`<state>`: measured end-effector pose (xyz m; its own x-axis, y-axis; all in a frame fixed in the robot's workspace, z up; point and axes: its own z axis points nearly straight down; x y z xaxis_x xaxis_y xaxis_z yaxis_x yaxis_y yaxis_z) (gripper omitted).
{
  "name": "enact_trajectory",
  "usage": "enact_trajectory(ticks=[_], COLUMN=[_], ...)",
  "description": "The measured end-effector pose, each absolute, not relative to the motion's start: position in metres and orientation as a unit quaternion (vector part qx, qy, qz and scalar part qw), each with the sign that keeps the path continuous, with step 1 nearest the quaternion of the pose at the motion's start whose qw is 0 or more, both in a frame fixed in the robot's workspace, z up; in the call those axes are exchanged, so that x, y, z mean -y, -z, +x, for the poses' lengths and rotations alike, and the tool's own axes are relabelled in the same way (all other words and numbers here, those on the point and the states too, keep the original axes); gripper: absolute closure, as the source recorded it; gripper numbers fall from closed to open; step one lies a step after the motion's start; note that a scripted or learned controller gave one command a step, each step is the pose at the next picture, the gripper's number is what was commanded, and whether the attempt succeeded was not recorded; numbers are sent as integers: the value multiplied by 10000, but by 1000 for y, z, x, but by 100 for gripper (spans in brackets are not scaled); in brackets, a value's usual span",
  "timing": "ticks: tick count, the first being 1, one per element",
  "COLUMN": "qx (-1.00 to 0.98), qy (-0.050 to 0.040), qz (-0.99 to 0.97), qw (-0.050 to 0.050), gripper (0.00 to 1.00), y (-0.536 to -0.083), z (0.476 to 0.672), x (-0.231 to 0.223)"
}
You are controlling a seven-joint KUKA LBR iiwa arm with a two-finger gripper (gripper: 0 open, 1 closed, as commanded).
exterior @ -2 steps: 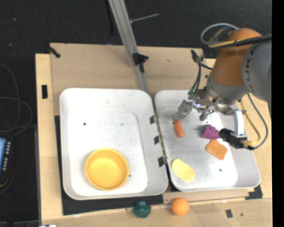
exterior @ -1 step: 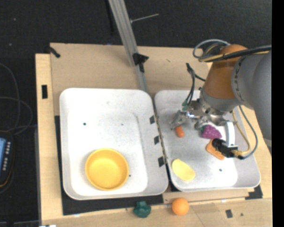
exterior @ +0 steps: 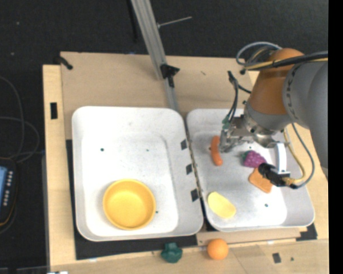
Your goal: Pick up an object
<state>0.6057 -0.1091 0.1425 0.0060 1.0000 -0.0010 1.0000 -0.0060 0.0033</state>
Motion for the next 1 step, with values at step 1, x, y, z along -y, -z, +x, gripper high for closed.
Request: enact_trajectory(ticks=[1], qx=[-7080], qy=[-17], qz=[7063], qw=[24], gripper=[100], y=[-189], z=[606], x=[104])
